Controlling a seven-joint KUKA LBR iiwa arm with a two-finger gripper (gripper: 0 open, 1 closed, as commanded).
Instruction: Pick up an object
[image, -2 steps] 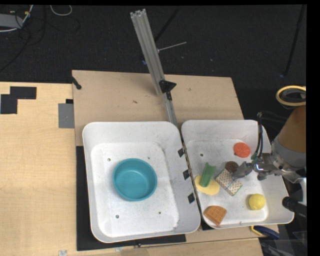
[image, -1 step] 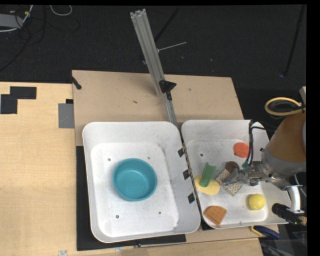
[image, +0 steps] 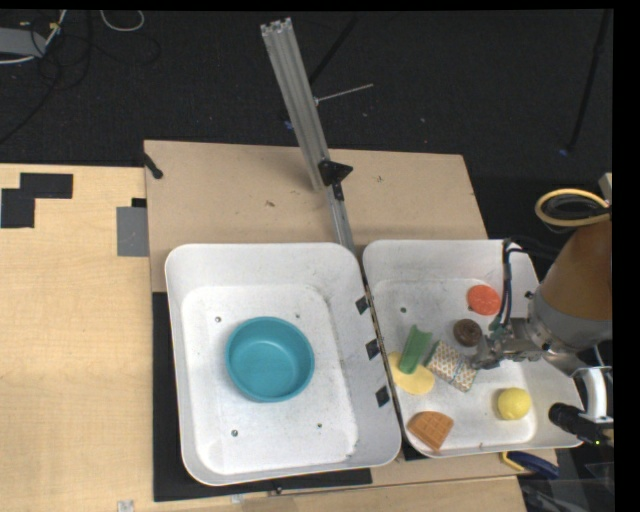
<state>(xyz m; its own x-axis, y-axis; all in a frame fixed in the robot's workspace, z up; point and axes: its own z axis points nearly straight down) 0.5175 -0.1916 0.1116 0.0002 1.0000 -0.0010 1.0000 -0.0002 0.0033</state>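
My gripper (image: 488, 355) hangs low in the right bin (image: 440, 262), reaching in from the right. It sits just right of a checkered patterned piece (image: 456, 369) and just below a brown round object (image: 467, 331). An orange-red ball (image: 484, 298) lies behind it, and a yellow ball (image: 513, 403) lies in front of it. Further left lie a green block (image: 416, 347) leaning on a yellow piece (image: 413, 381). A tan waffle-like piece (image: 431, 429) rests at the bin's front edge. Whether anything is in the gripper cannot be made out.
The left bin (image: 200, 270) holds a teal bowl (image: 269, 358). A metal rail (image: 303, 100) slants down from the back to the bins' divider. The arm's orange band (image: 585, 275) stands over the right bin's right rim.
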